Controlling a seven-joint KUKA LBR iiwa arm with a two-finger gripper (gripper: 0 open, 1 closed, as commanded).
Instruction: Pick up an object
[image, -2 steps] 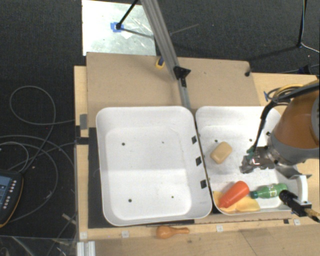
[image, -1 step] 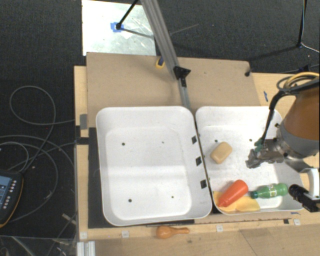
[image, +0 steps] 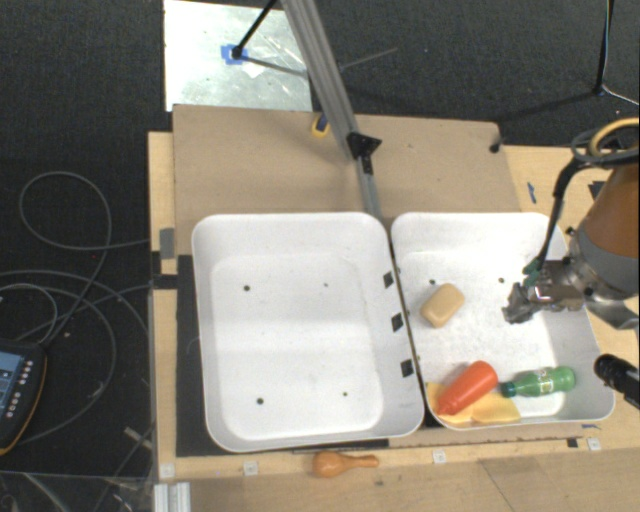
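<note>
1. Nearest you, at the bottom centre of the frame, a small tan pear-shaped object (image: 344, 462) lies on the bench outside both bins, just below the front rim of the left bin (image: 215, 330).
2. You can see the right bin (image: 470, 235) touching the left one along their shared edge in the middle of the frame.
3. Look to the lower right of the frame: an orange carrot-like object (image: 467, 386) lies tilted on top of a yellow piece (image: 493, 411) at the right bin's front edge.
4. Just to the right of the carrot you have a green bottle (image: 538, 381) lying on its side, its cap end towards the carrot.
5. Above these, near the right bin's left wall, a beige block (image: 443, 304) sits apart from the rest.
6. At the right of the frame the gripper (image: 522, 304) hangs over the right bin's floor, right of the beige block and above the bottle. You cannot tell from this view whether it is spread or closed; nothing shows between its tips.
</note>
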